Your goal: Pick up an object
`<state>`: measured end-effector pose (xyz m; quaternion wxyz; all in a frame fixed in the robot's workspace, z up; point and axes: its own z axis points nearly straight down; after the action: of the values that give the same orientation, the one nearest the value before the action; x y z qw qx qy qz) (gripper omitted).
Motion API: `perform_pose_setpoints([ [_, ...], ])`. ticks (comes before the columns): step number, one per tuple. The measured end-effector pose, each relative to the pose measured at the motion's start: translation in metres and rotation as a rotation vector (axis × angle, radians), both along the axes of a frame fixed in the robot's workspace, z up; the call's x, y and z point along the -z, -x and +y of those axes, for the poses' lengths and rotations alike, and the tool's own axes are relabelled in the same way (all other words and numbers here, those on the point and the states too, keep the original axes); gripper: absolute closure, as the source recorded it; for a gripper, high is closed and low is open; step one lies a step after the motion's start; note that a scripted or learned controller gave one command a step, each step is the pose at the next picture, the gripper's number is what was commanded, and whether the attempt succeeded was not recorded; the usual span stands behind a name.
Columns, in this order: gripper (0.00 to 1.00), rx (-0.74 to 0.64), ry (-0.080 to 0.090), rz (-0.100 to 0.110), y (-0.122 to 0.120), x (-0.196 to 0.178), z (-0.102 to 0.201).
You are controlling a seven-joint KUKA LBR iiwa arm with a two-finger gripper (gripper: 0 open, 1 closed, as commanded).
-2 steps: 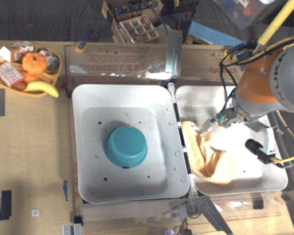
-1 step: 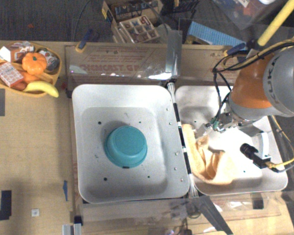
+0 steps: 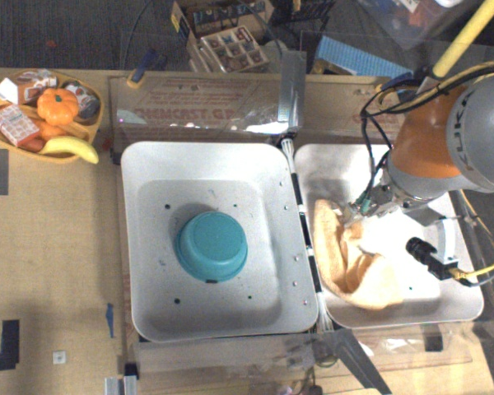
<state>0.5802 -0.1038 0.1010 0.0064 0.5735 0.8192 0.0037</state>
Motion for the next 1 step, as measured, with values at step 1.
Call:
perform_pose_setpoints([
  [1, 0.0, 0.0, 0.0, 0.0, 0.0, 0.0, 0.0],
])
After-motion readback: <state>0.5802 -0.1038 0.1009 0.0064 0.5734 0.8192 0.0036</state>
